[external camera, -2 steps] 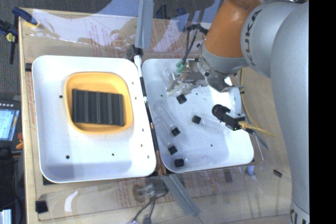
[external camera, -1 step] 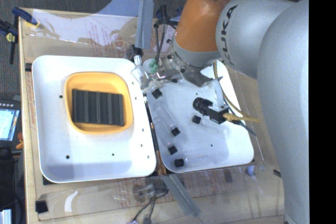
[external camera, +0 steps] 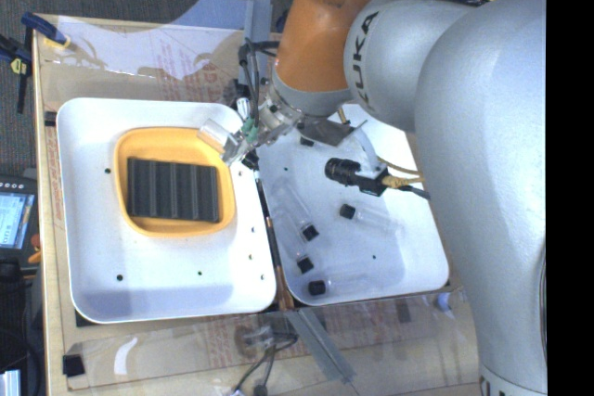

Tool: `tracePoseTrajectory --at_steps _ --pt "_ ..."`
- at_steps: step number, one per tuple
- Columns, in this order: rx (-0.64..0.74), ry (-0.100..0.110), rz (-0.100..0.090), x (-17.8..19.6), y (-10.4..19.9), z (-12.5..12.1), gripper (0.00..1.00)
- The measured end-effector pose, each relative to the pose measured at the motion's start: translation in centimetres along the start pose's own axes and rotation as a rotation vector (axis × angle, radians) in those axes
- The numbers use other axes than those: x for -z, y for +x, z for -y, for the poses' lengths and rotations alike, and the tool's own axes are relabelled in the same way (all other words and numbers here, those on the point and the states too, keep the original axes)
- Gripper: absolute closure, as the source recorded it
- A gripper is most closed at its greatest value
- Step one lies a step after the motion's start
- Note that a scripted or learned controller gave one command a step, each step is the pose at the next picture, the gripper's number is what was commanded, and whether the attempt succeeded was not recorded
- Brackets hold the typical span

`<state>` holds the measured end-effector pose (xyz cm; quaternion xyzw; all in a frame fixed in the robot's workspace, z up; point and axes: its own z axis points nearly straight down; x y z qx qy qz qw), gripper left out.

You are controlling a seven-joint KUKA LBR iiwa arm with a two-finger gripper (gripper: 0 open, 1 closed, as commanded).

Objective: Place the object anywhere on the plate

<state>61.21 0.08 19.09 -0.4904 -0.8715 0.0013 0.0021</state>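
Observation:
The yellow plate [external camera: 176, 144] with a dark ridged centre lies in the left bin [external camera: 93, 274]. My gripper [external camera: 239, 144] hangs over the plate's far right corner, near the wall between the two bins. A small pale, whitish piece [external camera: 214, 132] shows just left of the gripper tip, above the plate's rim. Whether the gripper grasps it I cannot tell. The arm's orange band [external camera: 316, 32] and grey body cover the far part of the right bin.
The right bin [external camera: 418, 264] holds several small black cubes, such as one [external camera: 347, 211] mid-bin and one [external camera: 316, 287] near the front, plus clear plastic pieces [external camera: 290, 199]. Brown paper and cables lie behind the bins.

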Motion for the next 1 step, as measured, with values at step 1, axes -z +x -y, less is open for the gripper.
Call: tracePoseTrajectory --at_steps 1 --pt "-0.001 0.000 0.001 0.03 -0.04 0.01 0.00"
